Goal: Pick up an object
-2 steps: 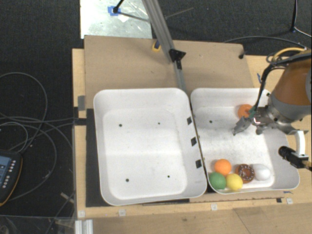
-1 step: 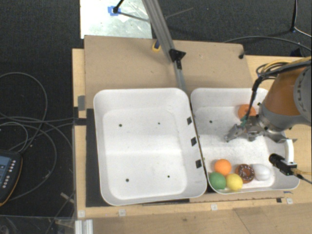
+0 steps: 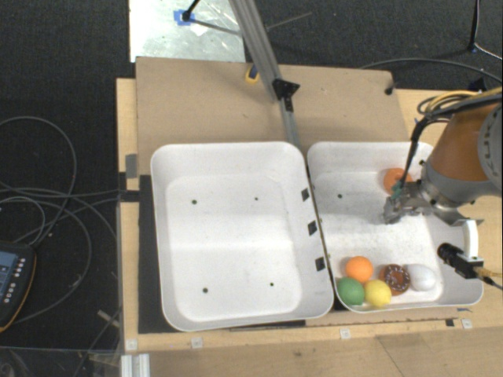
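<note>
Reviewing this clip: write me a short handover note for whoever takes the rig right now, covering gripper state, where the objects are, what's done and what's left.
Gripper: low in the right bin, beside an orange object by the far wall; nothing visibly held.
Objects: orange ball, green ball, yellow ball, chocolate donut and white egg-shaped piece clustered at the right bin's near edge.
Left bin: no objects seen in it.
Done: no pick yet.
Left: grasp one object and lift it.

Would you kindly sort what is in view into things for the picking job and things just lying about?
For the job: gripper; orange ball; green ball; yellow ball; donut; white ball; orange object behind the gripper; right bin.

Lying about: left bin; tripod pole; cables; handheld controller.
</note>
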Robot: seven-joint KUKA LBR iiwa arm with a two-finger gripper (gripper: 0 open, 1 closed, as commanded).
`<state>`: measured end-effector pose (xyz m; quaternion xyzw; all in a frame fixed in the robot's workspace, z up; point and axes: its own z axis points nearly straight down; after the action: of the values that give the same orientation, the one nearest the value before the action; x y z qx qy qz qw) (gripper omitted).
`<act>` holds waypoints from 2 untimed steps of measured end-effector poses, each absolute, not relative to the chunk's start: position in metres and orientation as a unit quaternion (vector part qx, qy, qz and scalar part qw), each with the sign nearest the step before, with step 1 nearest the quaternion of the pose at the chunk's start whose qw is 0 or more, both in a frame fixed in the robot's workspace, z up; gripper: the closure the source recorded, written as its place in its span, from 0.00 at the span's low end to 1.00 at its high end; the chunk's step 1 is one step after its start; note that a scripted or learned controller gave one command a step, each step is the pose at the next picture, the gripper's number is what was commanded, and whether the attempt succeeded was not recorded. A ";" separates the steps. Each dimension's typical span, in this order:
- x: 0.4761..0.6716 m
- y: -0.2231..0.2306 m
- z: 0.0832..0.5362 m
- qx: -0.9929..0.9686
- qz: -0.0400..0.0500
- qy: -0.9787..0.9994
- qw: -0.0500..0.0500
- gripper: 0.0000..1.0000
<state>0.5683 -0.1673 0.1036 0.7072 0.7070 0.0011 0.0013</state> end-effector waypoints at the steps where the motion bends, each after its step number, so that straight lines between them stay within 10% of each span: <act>1: 0.573 -0.171 0.168 0.706 0.002 0.709 0.004 1.00; 2: 0.581 -0.178 0.217 0.705 0.002 0.709 0.004 1.00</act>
<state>0.5810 -0.1778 0.2171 0.7053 0.7089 0.0017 0.0036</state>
